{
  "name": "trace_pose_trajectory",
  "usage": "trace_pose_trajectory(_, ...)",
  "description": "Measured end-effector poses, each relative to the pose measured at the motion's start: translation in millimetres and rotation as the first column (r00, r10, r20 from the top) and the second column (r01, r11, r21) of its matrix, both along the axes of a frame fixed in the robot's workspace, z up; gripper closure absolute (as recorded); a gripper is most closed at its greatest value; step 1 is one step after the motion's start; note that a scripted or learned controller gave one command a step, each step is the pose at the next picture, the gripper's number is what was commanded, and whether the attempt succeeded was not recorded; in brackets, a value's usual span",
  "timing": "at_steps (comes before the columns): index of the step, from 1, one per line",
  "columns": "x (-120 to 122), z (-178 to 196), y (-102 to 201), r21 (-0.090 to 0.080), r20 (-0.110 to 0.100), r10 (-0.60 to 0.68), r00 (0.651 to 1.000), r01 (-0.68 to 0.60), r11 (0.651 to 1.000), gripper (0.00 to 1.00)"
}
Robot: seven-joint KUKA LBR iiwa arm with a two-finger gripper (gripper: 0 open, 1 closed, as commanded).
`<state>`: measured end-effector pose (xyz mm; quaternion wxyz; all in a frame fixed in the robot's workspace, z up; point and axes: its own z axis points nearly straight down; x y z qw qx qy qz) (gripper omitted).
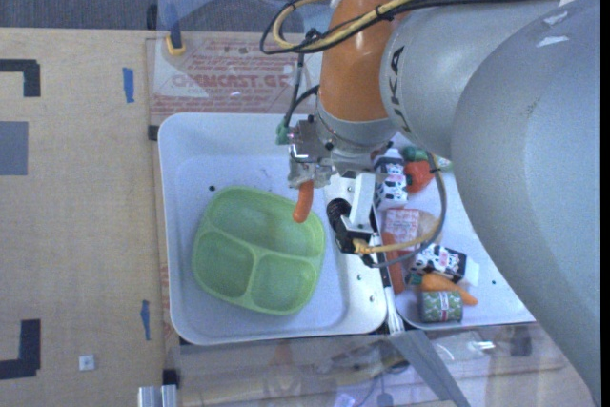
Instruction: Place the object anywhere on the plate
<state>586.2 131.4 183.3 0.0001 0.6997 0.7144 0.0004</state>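
The claw (306, 178) hangs over the left bin (181, 148), its fingers clamped on a small orange carrot (302, 203) that dangles upright just above the far right rim of the green divided plate (257, 249) — whether the tip touches the plate cannot be told. The plate lies in the left bin's near half. The right bin (496, 295) holds a jumble of toy foods — another carrot (444, 283) and a green can (439, 305) near its front edge
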Motion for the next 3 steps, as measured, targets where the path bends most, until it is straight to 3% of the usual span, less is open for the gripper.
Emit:
trace_pose_trajectory(1,-29,17,36,-0.001,-0.004,0.026,1.0,-0.026,1.0,1.0)
trace_pose_trajectory(2,-38,86,51,-0.001,0.0,0.134,0.991,-0.134,0.991,1.0)
trace_pose_trajectory(3,-26,-30,84,-0.001,-0.005,0.074,0.997,-0.074,0.997,1.0)
